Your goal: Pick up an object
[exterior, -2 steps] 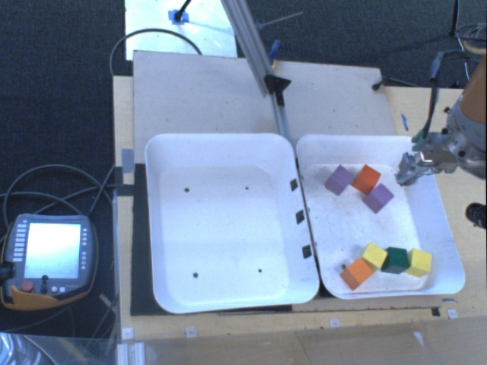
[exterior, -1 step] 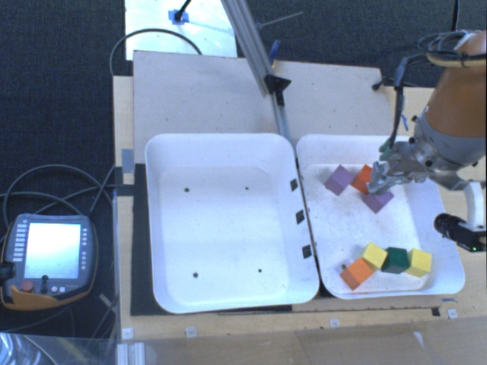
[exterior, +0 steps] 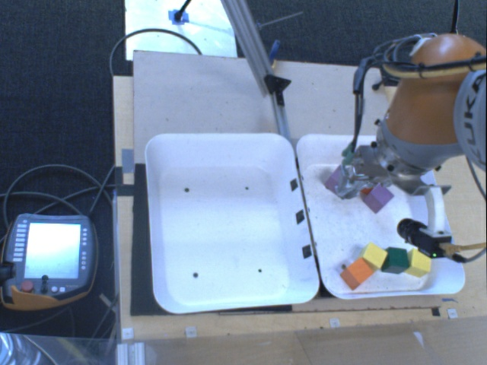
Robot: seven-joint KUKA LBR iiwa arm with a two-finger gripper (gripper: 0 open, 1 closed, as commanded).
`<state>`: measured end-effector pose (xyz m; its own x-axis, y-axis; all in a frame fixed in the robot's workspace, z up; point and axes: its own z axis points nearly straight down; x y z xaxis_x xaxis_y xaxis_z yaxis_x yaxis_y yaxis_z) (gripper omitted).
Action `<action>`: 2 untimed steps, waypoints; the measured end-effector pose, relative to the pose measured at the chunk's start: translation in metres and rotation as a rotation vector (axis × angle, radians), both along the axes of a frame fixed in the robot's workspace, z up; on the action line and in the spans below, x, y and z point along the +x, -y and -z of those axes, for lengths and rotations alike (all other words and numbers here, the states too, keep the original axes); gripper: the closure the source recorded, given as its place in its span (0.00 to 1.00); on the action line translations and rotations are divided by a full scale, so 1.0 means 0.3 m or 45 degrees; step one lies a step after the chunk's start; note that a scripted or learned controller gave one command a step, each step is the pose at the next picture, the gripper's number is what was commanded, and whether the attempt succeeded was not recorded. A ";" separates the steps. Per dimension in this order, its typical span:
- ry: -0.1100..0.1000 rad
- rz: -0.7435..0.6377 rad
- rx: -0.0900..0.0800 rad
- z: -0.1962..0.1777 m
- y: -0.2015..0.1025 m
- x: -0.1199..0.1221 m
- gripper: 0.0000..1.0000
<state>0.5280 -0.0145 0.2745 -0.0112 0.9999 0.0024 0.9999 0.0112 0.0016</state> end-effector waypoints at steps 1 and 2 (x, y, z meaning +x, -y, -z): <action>-0.003 0.002 0.000 0.080 -0.151 -0.043 1.00; -0.002 0.000 0.001 0.082 -0.330 -0.090 1.00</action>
